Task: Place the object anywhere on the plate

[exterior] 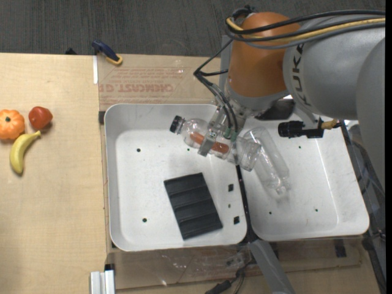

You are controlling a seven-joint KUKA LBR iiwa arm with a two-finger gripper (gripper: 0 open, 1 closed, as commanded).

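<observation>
**Arm hanging over the seam between the two bins, gripper low at a clear bottle**

The grey arm, with its orange band, is looming largest, reaching in from the right and bending down over the back of the bins. Its gripper is sitting right at the bottle, near the rim the bins share, and wires are crowding it. Whether it is spread or pinching the bottle cannot be told.

The bottle is lying on its side in the back right part of the left bin. It is clear plastic with a black cap pointing left and something orange-red showing at its middle. Its right end is running under the gripper.

The plate, black, ridged and rectangular, is resting flat on the floor of the same bin. It is lying toward the front, well apart from the bottle, and nothing is lying on it.

A second clear bottle is lying in the right bin, just past the shared rim and close to the gripper.

Behind the bins a sheet of cardboard is carrying printed lettering, and a blue and yellow clamp is lying at its back left corner. Far to the left, on the wooden bench, an orange, a red fruit and a banana are sitting together.
</observation>
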